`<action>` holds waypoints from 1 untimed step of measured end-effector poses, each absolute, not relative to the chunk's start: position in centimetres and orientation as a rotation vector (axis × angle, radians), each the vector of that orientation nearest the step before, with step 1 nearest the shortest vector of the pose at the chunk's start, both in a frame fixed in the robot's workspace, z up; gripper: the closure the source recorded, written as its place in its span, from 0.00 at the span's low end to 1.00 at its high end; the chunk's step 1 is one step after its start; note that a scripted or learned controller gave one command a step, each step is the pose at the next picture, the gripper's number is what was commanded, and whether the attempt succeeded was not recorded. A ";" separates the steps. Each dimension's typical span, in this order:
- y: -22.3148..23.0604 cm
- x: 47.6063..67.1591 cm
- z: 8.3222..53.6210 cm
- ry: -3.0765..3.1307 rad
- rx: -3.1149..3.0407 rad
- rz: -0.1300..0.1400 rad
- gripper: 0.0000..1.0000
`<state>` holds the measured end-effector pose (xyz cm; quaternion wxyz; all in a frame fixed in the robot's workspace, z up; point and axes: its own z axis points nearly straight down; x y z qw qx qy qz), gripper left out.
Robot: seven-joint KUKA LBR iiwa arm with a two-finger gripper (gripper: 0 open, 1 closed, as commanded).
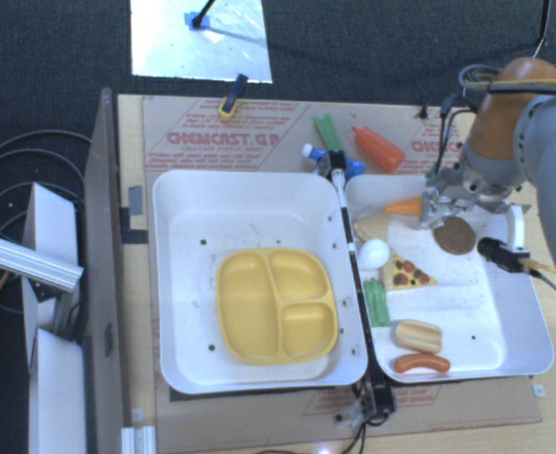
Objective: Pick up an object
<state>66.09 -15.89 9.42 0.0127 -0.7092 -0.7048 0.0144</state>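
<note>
Gripper [439, 208]: opening unclear, over round brown disc [455, 236] | yellow sectioned tray [277, 305], glossy, left bin [193, 218]

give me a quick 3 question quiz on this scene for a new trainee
1. True or false: the yellow divided plate lies in the left bin.
2. Which item lies nearest the gripper? A) sausage B) brown disc C) bread roll
3. What white item sits above the pizza slice in the right bin?

Key
1. True.
2. B; the orange carrot is close too.
3. The white egg.
</note>
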 end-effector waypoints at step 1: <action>-15.9 66.1 9.4 -2.197 -2.210 0.045 0.00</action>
